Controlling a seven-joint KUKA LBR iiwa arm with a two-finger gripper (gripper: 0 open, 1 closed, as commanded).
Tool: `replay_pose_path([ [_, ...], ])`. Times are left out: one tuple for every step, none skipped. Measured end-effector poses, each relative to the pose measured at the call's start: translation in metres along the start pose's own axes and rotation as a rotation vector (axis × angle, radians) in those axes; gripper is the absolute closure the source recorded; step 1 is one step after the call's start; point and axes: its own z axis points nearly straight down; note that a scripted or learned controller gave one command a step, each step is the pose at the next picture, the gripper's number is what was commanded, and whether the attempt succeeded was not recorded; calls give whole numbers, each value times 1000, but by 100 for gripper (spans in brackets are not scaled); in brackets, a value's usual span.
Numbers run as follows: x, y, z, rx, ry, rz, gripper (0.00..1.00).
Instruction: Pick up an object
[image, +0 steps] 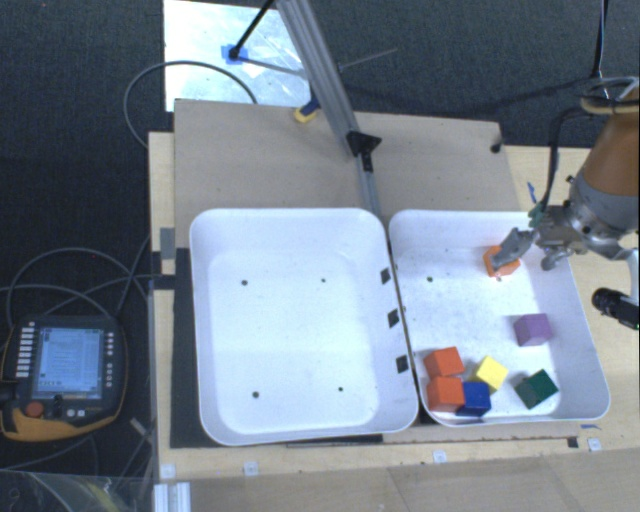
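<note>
Reaching into the right bin (585, 330) from the right, the claw (532, 250) spreads its fingers wide.
An orange block (500, 262) sits by the left fingertip (511, 247), at the bin's far side; I can't tell whether they touch, and nothing is gripped.

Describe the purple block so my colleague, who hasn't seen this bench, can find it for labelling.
Look at the right bin of the two white ones. The purple block sits alone near that bin's right wall, about halfway down. It is the only purple piece, apart from the cluster of blocks along the near edge.
</note>
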Motion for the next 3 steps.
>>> replay_pose_path([
  [10,3,53,0,1,-3,0],
  [10,3,105,0,0,-1,0],
  [10,5,90,-7,-1,-3,100],
])
